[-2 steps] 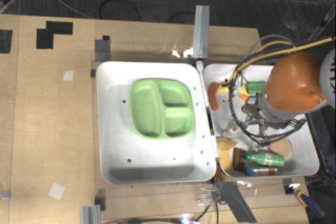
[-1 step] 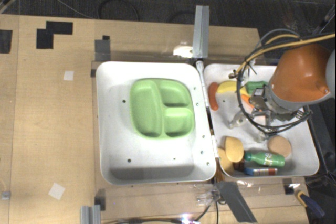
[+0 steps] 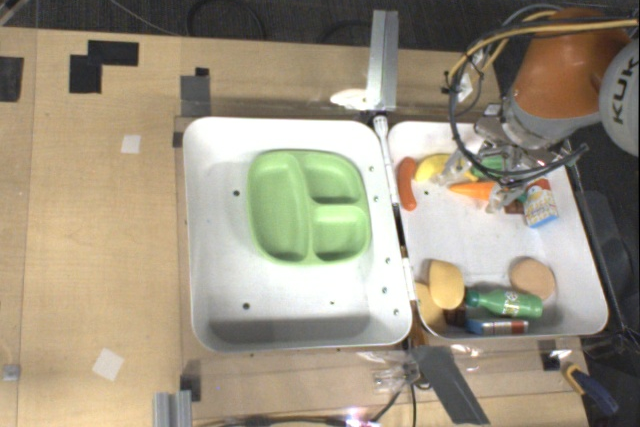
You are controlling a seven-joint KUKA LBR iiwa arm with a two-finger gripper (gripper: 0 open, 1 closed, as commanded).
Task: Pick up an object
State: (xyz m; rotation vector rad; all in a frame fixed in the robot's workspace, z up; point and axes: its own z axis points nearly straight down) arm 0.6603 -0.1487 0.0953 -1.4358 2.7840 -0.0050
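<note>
**Arm low over the right bin's far corner**

Camera view: the jaws (image 3: 500,177) sit low in the right bin (image 3: 575,260), among a carrot (image 3: 470,187), a lemon (image 3: 433,167) and a small carton (image 3: 540,206); whether they are spread or pinching, I cannot tell. Left of them lies a sausage (image 3: 405,184). Nearer the camera lie a green bottle (image 3: 503,302) and two buns (image 3: 446,284). Far left, the left bin (image 3: 215,245) holds a green tray (image 3: 306,205).

Arm (image 3: 590,75) cut off at right edge
</note>
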